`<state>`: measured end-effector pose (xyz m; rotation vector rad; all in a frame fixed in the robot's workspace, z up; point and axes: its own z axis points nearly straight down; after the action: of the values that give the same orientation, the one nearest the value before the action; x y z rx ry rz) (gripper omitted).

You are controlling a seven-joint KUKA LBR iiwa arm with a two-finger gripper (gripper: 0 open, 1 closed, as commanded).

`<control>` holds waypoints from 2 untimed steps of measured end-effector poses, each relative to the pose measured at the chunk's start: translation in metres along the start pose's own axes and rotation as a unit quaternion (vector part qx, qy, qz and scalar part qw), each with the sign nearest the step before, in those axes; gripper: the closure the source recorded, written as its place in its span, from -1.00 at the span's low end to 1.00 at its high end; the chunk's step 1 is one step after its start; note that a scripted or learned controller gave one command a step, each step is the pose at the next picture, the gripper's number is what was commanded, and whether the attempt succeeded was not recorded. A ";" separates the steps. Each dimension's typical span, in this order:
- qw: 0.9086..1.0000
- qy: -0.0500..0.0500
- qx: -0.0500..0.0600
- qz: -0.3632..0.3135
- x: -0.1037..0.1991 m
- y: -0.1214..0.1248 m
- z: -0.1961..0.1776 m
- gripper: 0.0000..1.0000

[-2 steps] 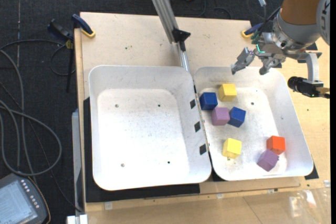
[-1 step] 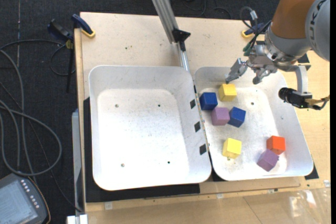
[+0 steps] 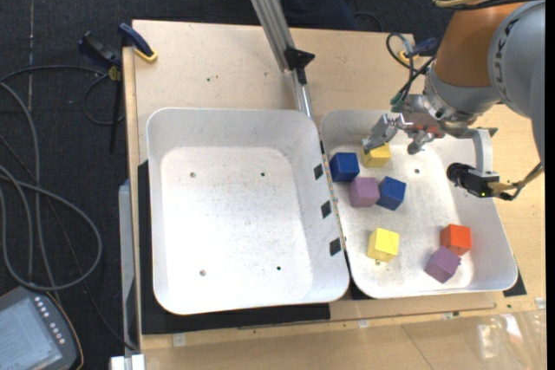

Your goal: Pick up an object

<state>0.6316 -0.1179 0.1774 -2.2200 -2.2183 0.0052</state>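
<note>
The pincer (image 3: 396, 134) hangs open, seemingly empty, just above a yellow cube (image 3: 377, 155) at the right bin's (image 3: 494, 273) far side. Likely light and rigid; grip opposite flat faces.

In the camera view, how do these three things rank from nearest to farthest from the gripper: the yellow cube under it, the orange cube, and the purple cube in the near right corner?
Measured from the gripper in the right bin:
1. Yellow cube, just below the fingers, at the bin's far side.
2. Orange cube, toward the bin's right edge.
3. Purple cube, near the bin's front right corner.
</note>
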 end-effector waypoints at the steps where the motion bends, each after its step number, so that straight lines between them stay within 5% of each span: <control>1: 1.000 0.000 -0.002 -0.002 0.004 0.010 0.051 -1.00; 2: 1.000 -0.001 -0.004 -0.001 0.004 0.011 0.037 1.00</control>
<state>0.6424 -0.1144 0.1400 -2.2236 -2.2253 -0.0028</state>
